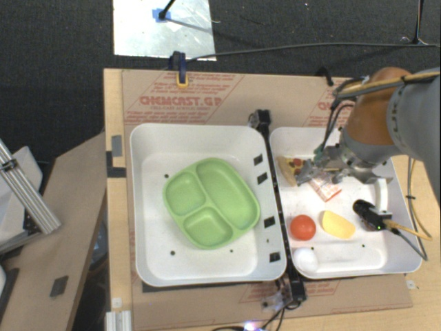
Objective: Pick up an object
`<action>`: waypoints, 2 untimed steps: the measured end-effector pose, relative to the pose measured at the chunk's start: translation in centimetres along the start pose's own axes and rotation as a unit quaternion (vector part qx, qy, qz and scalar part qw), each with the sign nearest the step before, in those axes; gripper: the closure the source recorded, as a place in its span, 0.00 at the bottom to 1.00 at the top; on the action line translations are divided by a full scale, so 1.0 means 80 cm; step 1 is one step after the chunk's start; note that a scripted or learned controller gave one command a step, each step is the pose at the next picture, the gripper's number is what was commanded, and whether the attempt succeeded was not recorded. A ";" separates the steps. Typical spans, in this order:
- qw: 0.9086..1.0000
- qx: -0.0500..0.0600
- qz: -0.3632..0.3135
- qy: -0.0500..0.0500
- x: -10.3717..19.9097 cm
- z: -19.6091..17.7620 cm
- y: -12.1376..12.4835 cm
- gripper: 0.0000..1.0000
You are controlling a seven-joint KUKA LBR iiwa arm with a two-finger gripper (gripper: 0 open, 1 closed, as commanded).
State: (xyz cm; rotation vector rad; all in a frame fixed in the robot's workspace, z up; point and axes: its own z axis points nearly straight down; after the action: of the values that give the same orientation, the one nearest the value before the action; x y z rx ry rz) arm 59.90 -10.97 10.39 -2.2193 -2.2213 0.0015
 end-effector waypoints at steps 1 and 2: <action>1.000 -0.003 0.000 0.000 0.000 -0.016 0.002 1.00; 1.000 -0.004 -0.001 -0.001 -0.005 -0.074 0.011 1.00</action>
State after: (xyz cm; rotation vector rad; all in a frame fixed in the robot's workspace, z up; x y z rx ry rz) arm 60.82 -11.41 16.35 -2.2215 -2.2289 -0.0058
